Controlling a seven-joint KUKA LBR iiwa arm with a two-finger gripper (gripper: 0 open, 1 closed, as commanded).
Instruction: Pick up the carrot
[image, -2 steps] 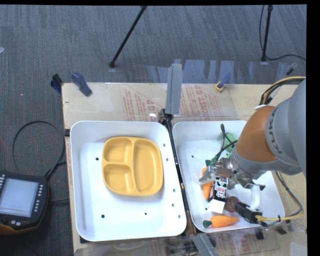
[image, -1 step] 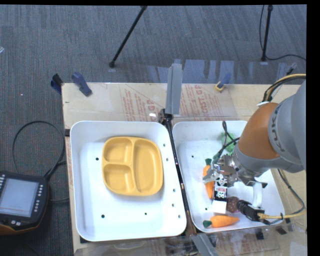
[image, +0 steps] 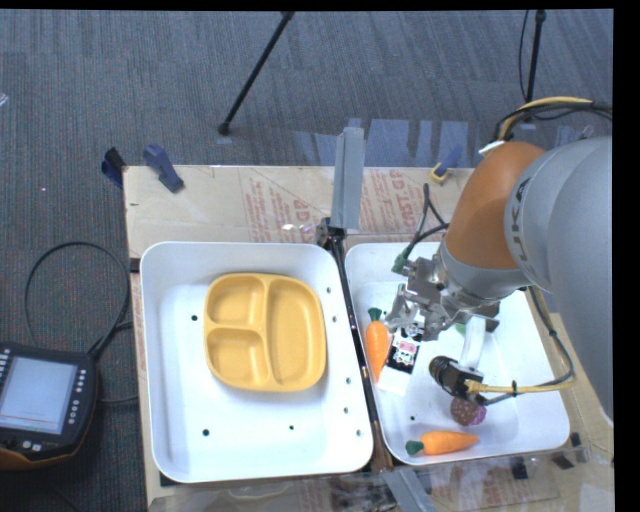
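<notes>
I am in the approach step: my two-finger gripper (image: 404, 340) hangs low in the right white bin (image: 540, 400), just beside the upright orange carrot with green top (image: 376, 346) at centre frame. Whether it is spread, I cannot tell. Next I need to centre over that carrot.

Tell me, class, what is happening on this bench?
A grey robot arm reaches into the right bin, its gripper just beside an upright carrot near the divider. A second carrot lies along the near edge. The left bin holds a yellow divided tray.
</notes>
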